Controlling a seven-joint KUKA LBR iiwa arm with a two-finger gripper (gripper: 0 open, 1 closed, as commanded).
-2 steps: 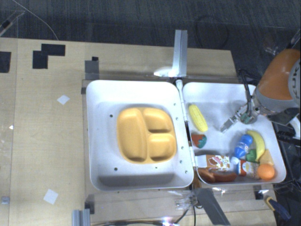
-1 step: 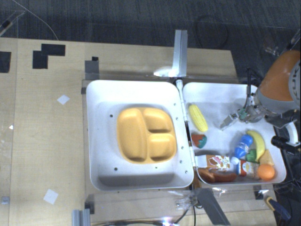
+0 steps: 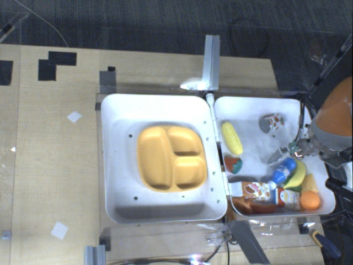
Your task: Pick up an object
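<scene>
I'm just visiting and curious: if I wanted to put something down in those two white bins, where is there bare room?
The left bin has bare white floor all around the yellow divided tray. The right bin is open along its far side, between the corn cob and the small can. Its near end is crowded: bottle, orange, banana, with the hand just above.

Corn cob (image 3: pixel 232 137), tin (image 3: pixel 271 122), banana (image 3: pixel 298 175), orange (image 3: pixel 310 201); all in right bin (image 3: pixel 251 110)
</scene>
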